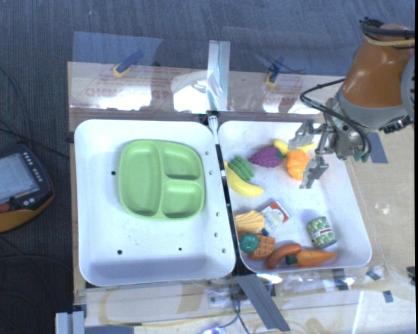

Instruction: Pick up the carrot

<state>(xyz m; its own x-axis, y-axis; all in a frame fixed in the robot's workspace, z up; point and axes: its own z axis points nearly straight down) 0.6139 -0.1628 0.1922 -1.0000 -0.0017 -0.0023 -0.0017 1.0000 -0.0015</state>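
The carrot (315,257), orange and tapered, lies flat along the front wall of the right bin (355,207), its thick end touching a reddish-brown sausage-like toy (281,254). My gripper (308,154) hovers over the bin's far right part, well behind the carrot. It is open, with one finger (304,133) near the back and the other finger (311,175) nearer the front. A round orange toy fruit (296,163) sits just left of the fingers, partly in the gap between them. Nothing is lifted.
The right bin also holds purple grapes (267,156), a banana (242,185), a green vegetable (240,167), a white packet (275,214), a green can (321,232) just behind the carrot, and bread-like toys (251,223). A green divided plate (161,179) lies in the left bin (97,242).
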